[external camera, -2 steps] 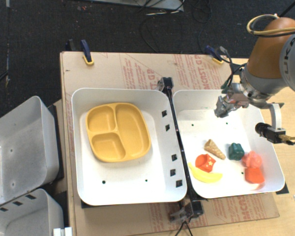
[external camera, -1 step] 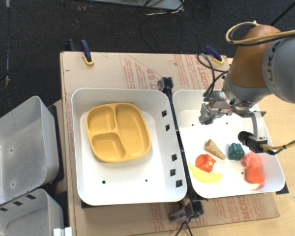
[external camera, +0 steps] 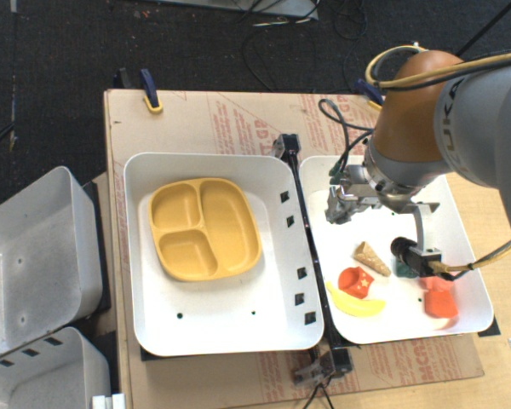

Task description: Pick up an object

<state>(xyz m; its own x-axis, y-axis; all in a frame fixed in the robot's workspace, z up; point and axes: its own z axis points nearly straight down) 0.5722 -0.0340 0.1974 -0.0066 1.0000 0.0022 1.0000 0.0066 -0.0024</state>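
Tan wedge (external camera: 372,259) lies in the right bin (external camera: 468,228), below and just right of the gripper (external camera: 341,207). Gripper hovers near the bin's upper left, nothing between its fingers; can't tell how far apart they stand. Wedge is a small pale cone-like slice, beside a red piece (external camera: 355,281) and a yellow banana (external camera: 358,305).

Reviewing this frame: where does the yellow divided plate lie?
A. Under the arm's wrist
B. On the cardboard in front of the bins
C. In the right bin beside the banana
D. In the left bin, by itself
D: the yellow divided plate lies alone on the floor of the left bin, while the banana and the other small items sit in the right bin.
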